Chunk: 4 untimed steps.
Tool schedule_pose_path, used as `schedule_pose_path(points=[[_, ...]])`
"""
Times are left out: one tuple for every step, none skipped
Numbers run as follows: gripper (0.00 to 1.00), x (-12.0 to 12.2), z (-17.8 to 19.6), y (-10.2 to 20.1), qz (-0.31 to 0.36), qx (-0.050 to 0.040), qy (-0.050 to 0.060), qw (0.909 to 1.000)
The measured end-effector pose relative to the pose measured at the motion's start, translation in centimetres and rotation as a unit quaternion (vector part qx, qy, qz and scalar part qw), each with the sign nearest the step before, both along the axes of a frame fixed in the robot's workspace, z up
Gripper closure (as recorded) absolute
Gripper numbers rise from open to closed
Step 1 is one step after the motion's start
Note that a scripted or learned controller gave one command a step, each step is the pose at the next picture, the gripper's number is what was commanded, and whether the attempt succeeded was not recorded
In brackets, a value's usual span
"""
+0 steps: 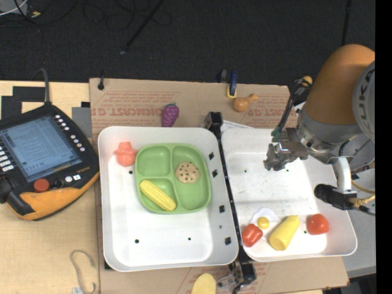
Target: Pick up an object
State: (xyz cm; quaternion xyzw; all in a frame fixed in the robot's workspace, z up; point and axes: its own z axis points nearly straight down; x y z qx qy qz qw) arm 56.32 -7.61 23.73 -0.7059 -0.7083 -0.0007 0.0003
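The jaws [277, 162] — their opening I cannot tell — hang over bare bin floor; the yellow bottle [285, 232] lies nearer, slanting up-right.

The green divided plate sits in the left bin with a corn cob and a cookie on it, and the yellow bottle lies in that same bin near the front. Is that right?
Not quite. The green divided plate is in the left bin with the corn cob and cookie on it, but the yellow bottle lies in the right bin, near its front edge, as the camera view shows.
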Motion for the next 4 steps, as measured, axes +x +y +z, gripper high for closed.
schedule_pose_path(points=[[1.0, 3.6, -2.0, 2.0, -0.001, -0.0004, 0.001, 1.0], [1.0, 3.0, -2.0, 2.3, -0.002, -0.0006, 0.002, 1.0], [1.0, 4.4, -1.1, 2.3, 0.0, -0.0007, 0.0, 1.0], [1.0, 3.5, 0.0, 2.1, -0.002, -0.0001, 0.002, 1.0]])
